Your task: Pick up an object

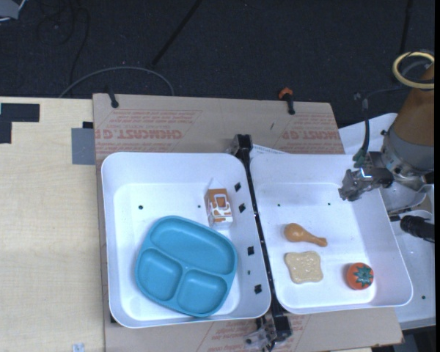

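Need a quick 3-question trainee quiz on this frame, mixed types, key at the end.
1. True or false: the blue tray lies in the left bin.
2. How many food items lie in the right bin?
3. Nearest the gripper: A) tomato B) drumstick C) carton

Key: 1 true. 2 three: drumstick, toast, tomato. 3 B.

Probably robot lab: 2 white bins [117, 196] on cardboard-topped bench [205, 127], loose cables [117, 72] on dark floor.
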`<state>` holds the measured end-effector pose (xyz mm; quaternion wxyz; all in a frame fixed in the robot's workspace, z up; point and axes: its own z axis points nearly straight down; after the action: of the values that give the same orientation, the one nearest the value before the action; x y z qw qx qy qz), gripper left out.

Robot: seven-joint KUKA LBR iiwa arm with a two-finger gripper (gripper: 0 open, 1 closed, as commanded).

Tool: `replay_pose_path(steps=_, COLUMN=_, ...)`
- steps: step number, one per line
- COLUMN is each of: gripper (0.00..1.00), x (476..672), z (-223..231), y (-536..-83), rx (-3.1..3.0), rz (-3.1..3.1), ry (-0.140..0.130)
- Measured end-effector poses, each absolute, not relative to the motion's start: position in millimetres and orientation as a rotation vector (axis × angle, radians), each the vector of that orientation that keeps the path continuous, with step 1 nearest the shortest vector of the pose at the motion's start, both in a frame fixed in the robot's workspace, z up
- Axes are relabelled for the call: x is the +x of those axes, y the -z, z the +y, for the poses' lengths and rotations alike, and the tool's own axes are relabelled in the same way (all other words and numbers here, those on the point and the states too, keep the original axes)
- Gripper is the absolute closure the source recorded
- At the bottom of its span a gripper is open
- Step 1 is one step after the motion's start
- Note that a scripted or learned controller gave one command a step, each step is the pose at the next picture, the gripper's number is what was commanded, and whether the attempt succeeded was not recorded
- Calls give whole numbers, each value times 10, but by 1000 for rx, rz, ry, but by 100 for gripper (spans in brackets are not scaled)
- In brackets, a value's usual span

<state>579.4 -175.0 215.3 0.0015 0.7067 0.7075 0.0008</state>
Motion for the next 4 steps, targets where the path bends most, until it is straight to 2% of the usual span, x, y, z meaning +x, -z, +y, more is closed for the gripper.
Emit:
replay_pose_path(steps=1, gripper=100, x=5719, z=-1273, y=-2261, rx=2219, rz=2228, ry=-1)
replay_pose_path(steps=2, gripper=100, x=5523, z=-699, y=-2234, rx=2221, rz=2230, ry=2)
replay_pose_path(steps=3, gripper=100, x=5523, z=-209, y=-2238, rx=2220, rz=2230, ry=2)
replay_pose_path(steps=4, gripper=100, x=5358, z=371, y=-2163, rx=2221, rz=2231, ry=4)
